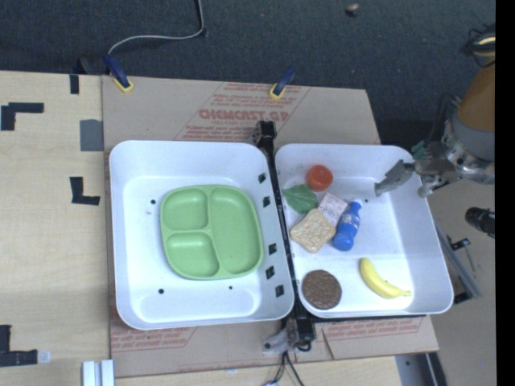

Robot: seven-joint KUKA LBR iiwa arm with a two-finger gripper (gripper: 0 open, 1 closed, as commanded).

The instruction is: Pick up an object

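The right bin [418,215] holds several items: a red round piece [319,177], a green leaf-shaped piece [299,197], a pale wrapped packet [332,208], a slice of toast [312,230], a blue bottle [347,227] lying down, a yellow banana [383,280] and a brown round patty [321,289]. My gripper [409,182] hovers over the bin's far right corner, to the right of the red piece and the bottle. Its fingers [392,178] are spread open with nothing between them.
The left bin [137,175] holds a green divided plate [212,231]. A black divider with clips [272,207] runs between the bins. Both bins rest on a cardboard sheet [233,115] held by clamps at the back.
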